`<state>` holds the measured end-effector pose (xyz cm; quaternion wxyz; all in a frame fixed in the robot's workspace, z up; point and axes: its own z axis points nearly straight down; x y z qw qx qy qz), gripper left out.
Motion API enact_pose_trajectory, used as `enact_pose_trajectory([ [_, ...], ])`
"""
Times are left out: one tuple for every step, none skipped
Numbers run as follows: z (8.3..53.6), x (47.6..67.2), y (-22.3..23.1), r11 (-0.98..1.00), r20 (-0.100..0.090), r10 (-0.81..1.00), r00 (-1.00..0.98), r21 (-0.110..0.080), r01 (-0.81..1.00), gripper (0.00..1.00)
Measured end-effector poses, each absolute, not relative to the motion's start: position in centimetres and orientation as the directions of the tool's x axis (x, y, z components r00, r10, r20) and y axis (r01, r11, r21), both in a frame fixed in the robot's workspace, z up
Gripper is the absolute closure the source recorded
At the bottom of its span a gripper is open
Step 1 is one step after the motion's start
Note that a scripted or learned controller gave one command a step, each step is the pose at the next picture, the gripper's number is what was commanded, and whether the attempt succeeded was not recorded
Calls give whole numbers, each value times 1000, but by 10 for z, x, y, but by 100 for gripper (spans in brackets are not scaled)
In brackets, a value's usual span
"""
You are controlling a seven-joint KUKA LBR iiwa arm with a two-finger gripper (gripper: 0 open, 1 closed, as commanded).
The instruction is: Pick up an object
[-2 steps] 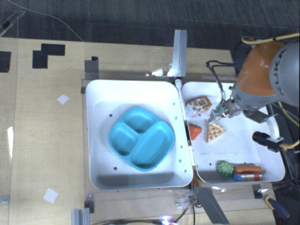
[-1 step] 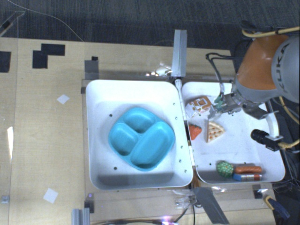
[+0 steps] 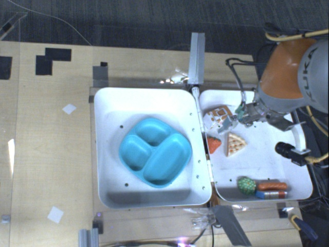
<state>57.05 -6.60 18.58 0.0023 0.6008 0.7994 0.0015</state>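
Your hand (image 3: 240,115) hovers low in the right bin (image 3: 303,189); you cannot tell its state. The toy cookie (image 3: 220,117) sits just beside it, near the bin's wall, so a grab may slip off.

Fixed overhead camera, slanting down on both bins (image 3: 103,138)

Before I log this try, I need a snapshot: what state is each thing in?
gripper: low in the right bin, fingers unclear
blue divided tray: upright in the left bin
waffle wedge: lying flat
orange piece: resting by the divider
green ball: lying at the near wall
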Motion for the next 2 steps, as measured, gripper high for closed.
enact_pose_trajectory([
  [238, 651, -83, 191, -3, 982, -191, 7, 982, 0],
  [169, 578, -114, 202, -1, 979, -202, 3, 979, 0],
])
